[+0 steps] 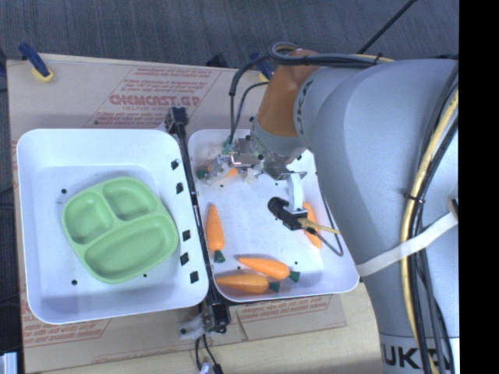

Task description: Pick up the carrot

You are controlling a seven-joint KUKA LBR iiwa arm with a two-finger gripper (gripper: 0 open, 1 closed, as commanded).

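Up top, dark grey ribbed carpet [117, 14] runs the full width under soft, even light. Below it, a brown cardboard sheet [86, 92] covers the bench, with red lettering [153, 100] reading CHEMCAST GP. A blue clamp [37, 61] sits at its far-left corner.

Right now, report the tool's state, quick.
Tool: cannot be told whether open or closed; it is down at the far end of the right bin, close to a carrot.
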